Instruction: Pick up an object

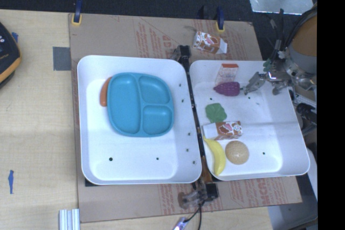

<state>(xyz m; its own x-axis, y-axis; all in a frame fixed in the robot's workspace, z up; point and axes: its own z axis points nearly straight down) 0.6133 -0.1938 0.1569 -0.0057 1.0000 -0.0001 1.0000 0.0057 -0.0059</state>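
The right bin [280,132] holds a purple bunch of grapes [227,89], a small red-and-white carton [228,71], a green toy vegetable [215,112], a flat red-and-white box [227,129], a yellow banana [216,155] and a round tan bun [236,152]. My gripper [264,86] hangs over the upper right of this bin, just right of the grapes and apart from them. It is open, with nothing between its fingers [252,85].
The left bin [135,167] carries a blue divided plate [141,104] with an orange item [103,92] poking out at its left edge. A snack packet [209,43] lies on the cardboard behind the bins. A yellow-and-black device [7,56] sits at the far left.
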